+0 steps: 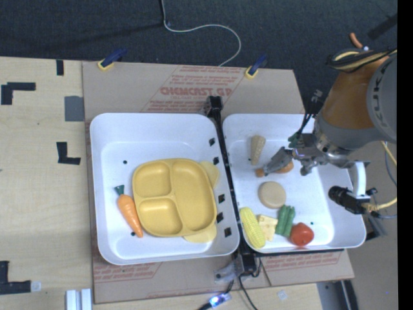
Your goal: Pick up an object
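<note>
We log the gripper low in the right bin, finger state unreadable, above a small orange piece, with cone, tan disc, corn, tomato crowding the near rim.

My bench is pale wood with black marks at its left. A cardboard sheet with red print lies on it, held by two blue-and-yellow clamps at its far edge. On the cardboard, two white bins sit side by side, touching.
</note>
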